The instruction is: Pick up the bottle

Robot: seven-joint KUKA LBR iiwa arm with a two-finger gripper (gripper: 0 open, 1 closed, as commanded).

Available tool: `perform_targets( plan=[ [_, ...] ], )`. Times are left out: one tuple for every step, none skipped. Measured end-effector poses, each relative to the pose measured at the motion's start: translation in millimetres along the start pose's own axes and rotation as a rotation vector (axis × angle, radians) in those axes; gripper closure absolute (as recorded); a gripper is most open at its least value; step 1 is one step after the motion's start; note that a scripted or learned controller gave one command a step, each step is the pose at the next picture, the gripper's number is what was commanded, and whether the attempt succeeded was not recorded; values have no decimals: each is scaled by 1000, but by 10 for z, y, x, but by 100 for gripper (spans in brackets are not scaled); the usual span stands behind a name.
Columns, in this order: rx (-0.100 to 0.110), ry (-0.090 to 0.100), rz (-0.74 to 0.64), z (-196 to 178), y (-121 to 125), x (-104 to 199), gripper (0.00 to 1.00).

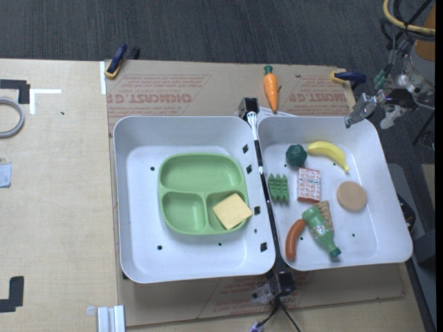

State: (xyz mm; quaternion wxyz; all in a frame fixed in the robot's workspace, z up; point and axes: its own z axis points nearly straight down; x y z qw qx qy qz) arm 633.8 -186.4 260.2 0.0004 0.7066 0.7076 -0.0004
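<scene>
Bottle (322,230): green, lying on its side in the right bin (387,185), lower part of that bin, cap end toward the bin's near right corner, body tilted diagonally. Nothing is gripping it.

All positions below are relative to the bottle:
- Red sausage (294,239) just beside it on the left, lying roughly along the same diagonal, close to or touching the bottle's base; contact is hard to call.
- Small red-and-white printed box (309,185) just above it, near the bottle's upper end.
- Round tan disc (351,196) up and to the right, apart.
- Green ridged piece (277,187) up and to the left, near the bin's left wall.
- Dark green round item (296,155) farther up, with the banana (328,154) beside it to the right.
- Carrot (270,87) well beyond that, outside the bins on the cardboard sheet (166,92).
- Left bin (131,206) well to the left, holding a green divided tray (201,194) with a yellow block (231,211) in its lower right compartment.

Pincer (370,109): far up and to the right of the bottle, over the right bin's far right corner, well apart from it. Fingers look spread, nothing between them. Arm comes in from the right edge.

All of it sits on the bench (55,220).
</scene>
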Motion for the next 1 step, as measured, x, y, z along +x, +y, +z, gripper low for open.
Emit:
perform_targets(
  plan=[
    [-1, -2, -3, -96, 5, -2, 100]
  ],
)
